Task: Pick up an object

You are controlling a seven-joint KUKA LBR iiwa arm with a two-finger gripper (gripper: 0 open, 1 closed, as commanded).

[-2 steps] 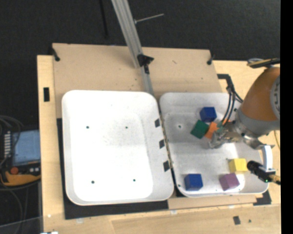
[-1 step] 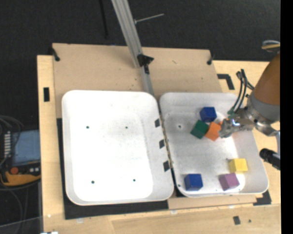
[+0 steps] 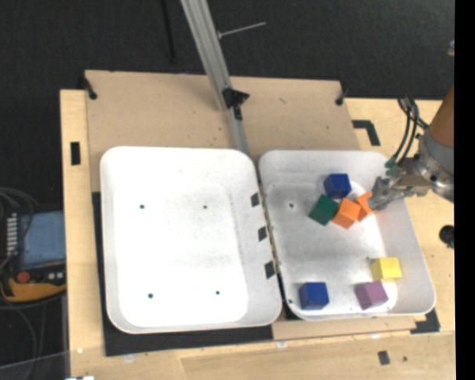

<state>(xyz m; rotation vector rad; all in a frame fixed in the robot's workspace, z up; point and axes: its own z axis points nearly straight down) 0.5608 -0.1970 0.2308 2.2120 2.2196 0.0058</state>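
The orange block [image 3: 348, 211] lies right of centre in the right bin [image 3: 404, 244], touching a green block [image 3: 324, 210]. The hand [image 3: 378, 194] sits just beside it; its spread I cannot tell. Approach step, I judge: next, close squarely on it.

1 fixed camera looks down at a slant on 2 white bins [image 3: 182, 161].

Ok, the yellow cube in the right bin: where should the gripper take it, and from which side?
Probably from straight above, closing on two opposite flat sides. The yellow cube sits apart from the purple cube, with bare bin floor around it, so fingers likely fit down either side. The gripper is now up by the orange cube.
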